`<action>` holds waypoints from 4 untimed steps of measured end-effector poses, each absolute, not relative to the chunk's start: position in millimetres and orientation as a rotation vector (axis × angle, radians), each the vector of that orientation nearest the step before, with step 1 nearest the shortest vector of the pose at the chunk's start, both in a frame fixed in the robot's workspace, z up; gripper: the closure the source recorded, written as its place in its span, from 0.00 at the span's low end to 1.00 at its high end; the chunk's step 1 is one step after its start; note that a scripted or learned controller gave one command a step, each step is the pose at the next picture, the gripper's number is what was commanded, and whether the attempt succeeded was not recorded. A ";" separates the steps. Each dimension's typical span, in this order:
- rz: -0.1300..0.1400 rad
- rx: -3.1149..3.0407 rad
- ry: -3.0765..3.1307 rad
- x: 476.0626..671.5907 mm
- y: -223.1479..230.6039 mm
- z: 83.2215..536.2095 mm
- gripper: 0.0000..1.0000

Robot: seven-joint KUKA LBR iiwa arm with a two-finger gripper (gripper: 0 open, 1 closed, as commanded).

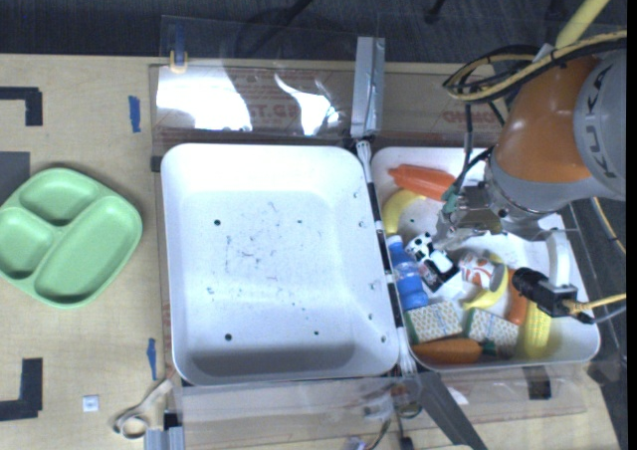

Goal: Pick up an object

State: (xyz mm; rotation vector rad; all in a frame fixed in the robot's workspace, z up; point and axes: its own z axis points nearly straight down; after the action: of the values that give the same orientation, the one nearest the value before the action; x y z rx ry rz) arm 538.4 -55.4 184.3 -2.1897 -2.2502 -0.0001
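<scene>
White right bin (582,343) full of toys. Gripper (450,229) hangs low over pile; black-and-white toy (430,257) just below, toward front. Can't tell if gripper has anything.

The grey arm (557,139) with its orange band reaches in from the right over the right bin (582,338), its claw (453,224) low among a heap of toy food: an orange carrot (423,179), a yellow piece (401,207), and what may be a blue bottle (406,274). The left bin (269,259) sits beside it. A green divided plate (65,236) rests on the bench (80,358), well apart to the left.
</scene>
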 end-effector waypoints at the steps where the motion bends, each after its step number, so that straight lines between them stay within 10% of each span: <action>1: -0.001 -2.396 -2.033 520.9 -45.0 222.5 1.00; 2: 0.001 -2.341 -2.092 479.2 -71.7 227.0 1.00; 4: -0.001 -2.517 -1.880 479.7 -99.1 204.2 1.00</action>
State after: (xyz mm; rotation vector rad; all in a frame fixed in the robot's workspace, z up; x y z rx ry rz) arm 479.7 -99.1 204.2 -2.5170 -1.8802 -0.0005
